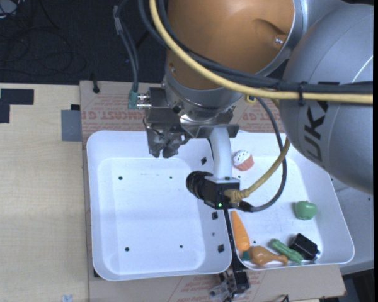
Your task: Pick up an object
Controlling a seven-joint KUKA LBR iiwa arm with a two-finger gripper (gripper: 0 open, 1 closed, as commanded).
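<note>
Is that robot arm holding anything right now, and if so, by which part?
It cannot be told: the gripper hangs over the far rim of the left bin, with nothing visible in it. The carrot and green ball lie untouched in the right bin.

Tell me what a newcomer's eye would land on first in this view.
The arm looms largest, its orange band and grey body across the top and right, with a yellow cable draped over it. Below it, the gripper hangs over the back edge of the left bin. The right bin draws the eye next: a carrot, a green ball and other small things.
</note>
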